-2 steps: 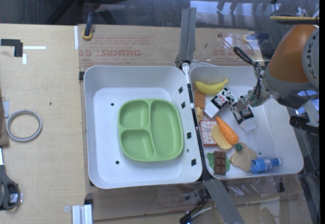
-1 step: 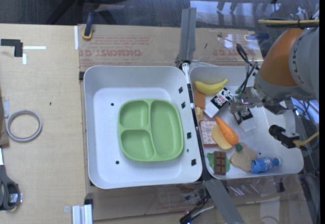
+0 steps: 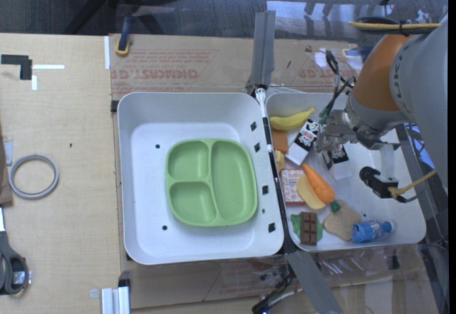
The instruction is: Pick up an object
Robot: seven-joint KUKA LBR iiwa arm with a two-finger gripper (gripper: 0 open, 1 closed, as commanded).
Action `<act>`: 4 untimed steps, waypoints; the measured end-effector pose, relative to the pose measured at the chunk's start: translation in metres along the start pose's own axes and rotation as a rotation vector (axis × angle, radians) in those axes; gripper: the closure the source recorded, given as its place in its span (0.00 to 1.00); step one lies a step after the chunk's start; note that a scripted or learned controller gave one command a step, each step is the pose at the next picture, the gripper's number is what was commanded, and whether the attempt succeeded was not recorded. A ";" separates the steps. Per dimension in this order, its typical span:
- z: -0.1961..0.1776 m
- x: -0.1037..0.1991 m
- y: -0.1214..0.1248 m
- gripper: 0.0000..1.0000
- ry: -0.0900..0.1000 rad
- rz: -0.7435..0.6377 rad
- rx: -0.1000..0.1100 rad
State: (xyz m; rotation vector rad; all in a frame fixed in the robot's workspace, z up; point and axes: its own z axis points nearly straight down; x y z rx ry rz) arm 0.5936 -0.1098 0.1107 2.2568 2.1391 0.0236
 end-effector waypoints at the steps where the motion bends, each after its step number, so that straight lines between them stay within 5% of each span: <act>1: 0.000 0.005 -0.002 1.00 0.005 0.219 -0.007; 2: 0.002 0.015 0.005 1.00 0.006 0.612 -0.002; 3: 0.004 0.014 0.040 1.00 -0.003 1.073 0.022; 4: 0.018 0.017 0.035 0.00 -0.008 1.073 0.035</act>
